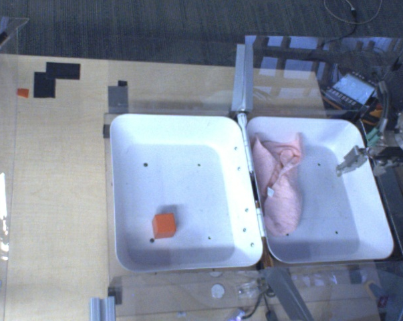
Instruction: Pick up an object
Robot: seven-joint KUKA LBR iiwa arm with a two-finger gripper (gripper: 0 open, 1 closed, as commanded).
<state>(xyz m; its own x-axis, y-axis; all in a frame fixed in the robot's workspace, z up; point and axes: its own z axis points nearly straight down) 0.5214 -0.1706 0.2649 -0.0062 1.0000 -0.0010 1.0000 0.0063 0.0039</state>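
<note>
Two shallow white bins side by side on the bench. Left bin [131, 139]: a small orange block [164, 225] near the front edge, toward the front-left corner. Right bin [335, 136]: a crumpled pink cloth [279, 182] along the left wall, reaching from near the back edge toward the front. Gripper [351, 160] at the right rim of the right bin, apart from the cloth, nothing between the fingers; finger state not discernible.
</note>
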